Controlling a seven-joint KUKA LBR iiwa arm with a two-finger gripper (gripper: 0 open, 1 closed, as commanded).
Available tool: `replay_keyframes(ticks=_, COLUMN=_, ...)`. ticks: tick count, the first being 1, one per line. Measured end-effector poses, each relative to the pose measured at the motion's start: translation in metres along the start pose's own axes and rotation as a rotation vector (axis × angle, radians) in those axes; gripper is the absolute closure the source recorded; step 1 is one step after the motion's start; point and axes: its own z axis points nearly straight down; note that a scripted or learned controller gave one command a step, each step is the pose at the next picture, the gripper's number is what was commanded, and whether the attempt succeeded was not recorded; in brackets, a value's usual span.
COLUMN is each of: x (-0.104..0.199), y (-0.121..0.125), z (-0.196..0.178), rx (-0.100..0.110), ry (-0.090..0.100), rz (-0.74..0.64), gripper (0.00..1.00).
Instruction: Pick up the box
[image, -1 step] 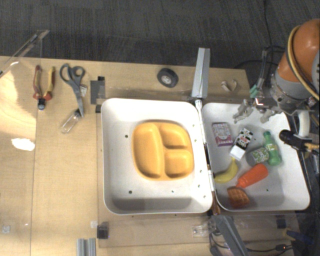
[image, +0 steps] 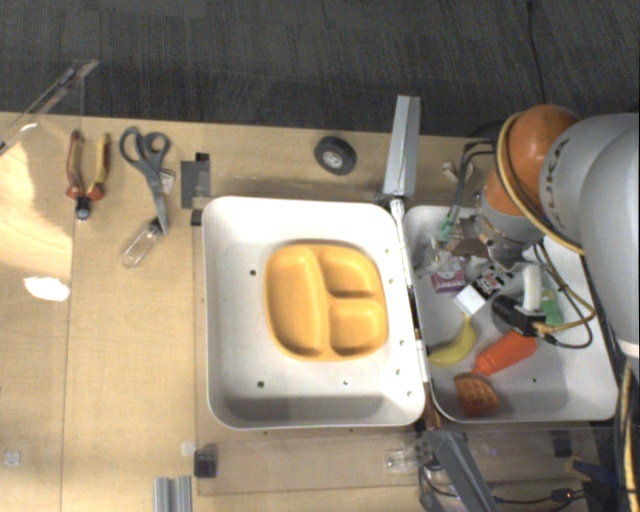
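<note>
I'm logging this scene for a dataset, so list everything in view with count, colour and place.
Divided tray: 1, yellow, left bin.
Banana: 1, yellow, right bin.
Carrot: 1, orange, right bin.
Waffle-like piece: 1, brown, right bin front.
Box: 1, purple, right bin, under the gripper.
Scissors: 1, grey, bench left.
Pliers: 1, red-handled, bench left.
Tape roll: 1, black, bench rear.
Gripper: 1, over right bin.

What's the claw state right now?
Claw: low in the right bin, among the clutter; open or closed cannot be told.
</note>
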Motion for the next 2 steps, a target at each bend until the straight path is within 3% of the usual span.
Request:
replay_keyframes(ticks=1, x=0.001, y=0.002, z=-0.011, rx=-0.005, ry=0.001, rz=-0.002, gripper=1.0)
replay_keyframes(ticks=2, x=0.022, y=0.021, z=-0.132, rx=-0.001, ry=0.0, rz=-0.12, gripper=1.0)
